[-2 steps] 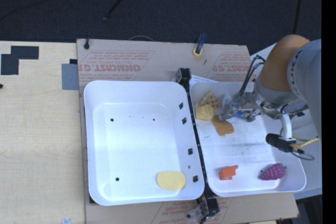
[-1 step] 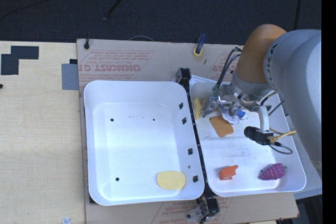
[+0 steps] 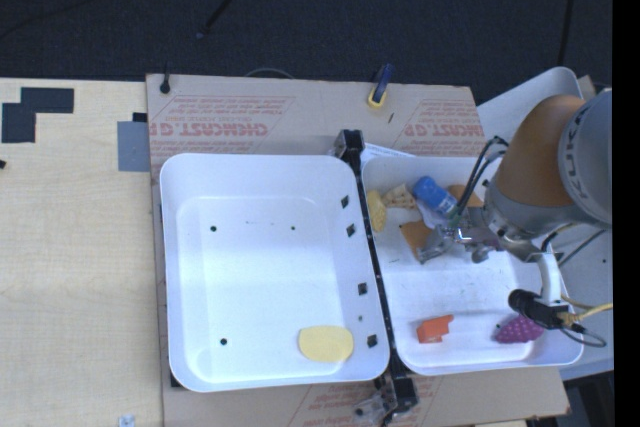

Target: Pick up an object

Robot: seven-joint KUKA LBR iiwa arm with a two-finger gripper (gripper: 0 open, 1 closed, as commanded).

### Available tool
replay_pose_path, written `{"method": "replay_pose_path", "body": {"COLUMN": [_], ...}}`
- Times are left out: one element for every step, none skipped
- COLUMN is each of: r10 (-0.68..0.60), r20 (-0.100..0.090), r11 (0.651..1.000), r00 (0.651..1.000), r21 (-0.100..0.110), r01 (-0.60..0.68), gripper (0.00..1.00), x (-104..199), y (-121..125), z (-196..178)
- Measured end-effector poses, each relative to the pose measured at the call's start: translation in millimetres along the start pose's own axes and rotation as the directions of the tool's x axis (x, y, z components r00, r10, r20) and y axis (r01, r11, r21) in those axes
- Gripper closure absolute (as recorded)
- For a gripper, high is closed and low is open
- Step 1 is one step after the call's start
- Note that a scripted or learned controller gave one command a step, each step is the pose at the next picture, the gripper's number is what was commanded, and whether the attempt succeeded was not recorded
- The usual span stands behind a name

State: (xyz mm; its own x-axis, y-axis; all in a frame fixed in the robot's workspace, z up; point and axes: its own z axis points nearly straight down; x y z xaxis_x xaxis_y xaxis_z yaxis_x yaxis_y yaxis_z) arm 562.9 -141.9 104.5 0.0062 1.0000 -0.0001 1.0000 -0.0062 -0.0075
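Camera view: a slanted look down on a pale wood table (image 3: 70,245) that carries two shallow white bins side by side on a sheet of printed cardboard (image 3: 300,115).
Left bin (image 3: 260,205): a flat, pale yellow disc (image 3: 325,344) lies near its front right corner, well apart from everything else.
Right bin (image 3: 470,300): several small things lie in it, most of them toward the back.
Back of right bin: a yellow piece (image 3: 376,211) sits against the wall shared with the left bin; a tan piece (image 3: 401,196) lies just beside it; a blue object (image 3: 433,194) lies at a slant next to that; an orange-brown piece (image 3: 416,235) lies just in front of them.
Front of right bin: a small orange-red block (image 3: 435,328) and, to its right, a purple grape cluster (image 3: 517,328) near the front right corner.
Arm (image 3: 560,165): it reaches in from the right, its grey body and orange band above the right bin's right edge, the wrist bent down and leftward into the bin.
Tool (image 3: 437,248): low over the middle of the right bin, just beside the orange-brown piece and near the blue object. Whether it is apart or together I cannot tell, and nothing is visibly gripped.
Cables: dark cables (image 3: 480,177) loop from the wrist, and a black connector (image 3: 535,307) hangs just above the grape cluster.
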Motion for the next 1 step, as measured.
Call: {"method": "replay_pose_path", "body": {"r10": [-0.009], "r20": [-0.001], "r11": [1.0], "r00": [1.0], "r21": [-0.008], "r01": [0.009], "gripper": [0.0], "x": [37.3], "y": [72.2], "z": [17.2]}}
